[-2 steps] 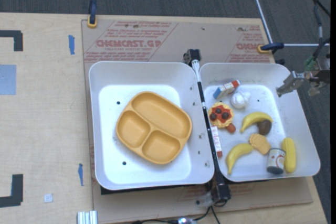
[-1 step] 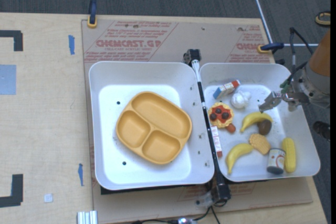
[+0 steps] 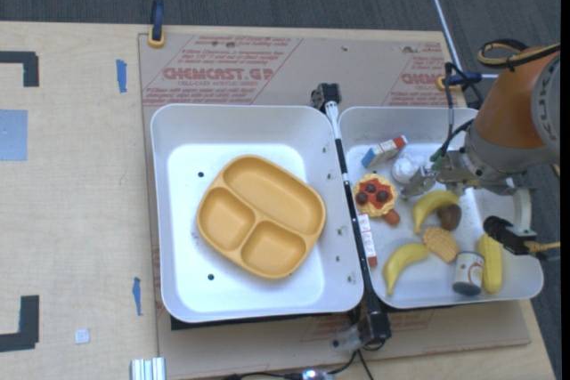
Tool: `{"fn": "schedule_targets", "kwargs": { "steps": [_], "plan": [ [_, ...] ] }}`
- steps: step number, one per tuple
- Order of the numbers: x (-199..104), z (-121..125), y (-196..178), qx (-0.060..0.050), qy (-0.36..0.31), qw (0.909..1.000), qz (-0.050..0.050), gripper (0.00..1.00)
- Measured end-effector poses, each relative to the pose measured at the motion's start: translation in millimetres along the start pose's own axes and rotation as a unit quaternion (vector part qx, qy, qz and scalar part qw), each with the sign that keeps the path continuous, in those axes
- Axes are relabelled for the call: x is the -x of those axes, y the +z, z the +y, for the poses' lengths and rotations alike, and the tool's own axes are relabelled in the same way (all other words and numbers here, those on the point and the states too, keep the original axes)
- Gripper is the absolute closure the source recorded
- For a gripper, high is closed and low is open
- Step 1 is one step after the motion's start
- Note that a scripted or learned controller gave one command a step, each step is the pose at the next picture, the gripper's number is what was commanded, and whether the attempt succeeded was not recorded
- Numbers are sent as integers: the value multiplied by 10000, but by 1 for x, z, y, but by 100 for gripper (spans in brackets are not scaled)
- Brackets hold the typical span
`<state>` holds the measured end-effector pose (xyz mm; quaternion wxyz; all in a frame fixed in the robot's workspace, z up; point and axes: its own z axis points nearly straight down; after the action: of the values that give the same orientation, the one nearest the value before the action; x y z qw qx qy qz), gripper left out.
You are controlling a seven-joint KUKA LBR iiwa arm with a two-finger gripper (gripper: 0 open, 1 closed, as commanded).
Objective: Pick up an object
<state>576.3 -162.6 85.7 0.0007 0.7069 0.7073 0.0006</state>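
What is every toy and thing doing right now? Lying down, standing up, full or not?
Yellow divided plate: flat in the left bin, nothing on it.
Bananas: lying loose in the right bin.
Cracker: flat between the bananas.
Small can: lying beside the right banana.
Pizza toy: flat, topping up.
Gripper: low over the right bin, grip unclear.

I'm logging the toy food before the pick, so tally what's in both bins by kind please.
Bananas: 3
Divided yellow plate: 1
Pizza slice: 1
Cracker: 1
Can: 1
Small carton: 1
Pale round piece, kind unclear: 1
Total: 9
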Motion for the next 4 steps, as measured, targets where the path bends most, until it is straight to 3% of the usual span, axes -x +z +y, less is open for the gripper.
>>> {"fn": "schedule_targets", "kwargs": {
  "steps": [1, 2, 3, 4],
  "plan": [
    [-42, -17, -5, 80, 53, 9999, -87, 0],
    [-47, -18, -12, 44, 30, 10000, -38, 100],
    [-58, -78, -101, -5, 4, 10000, 1, 100],
    [-58, -78, -101, -5, 3, 10000, 1, 0]
  ]
}}
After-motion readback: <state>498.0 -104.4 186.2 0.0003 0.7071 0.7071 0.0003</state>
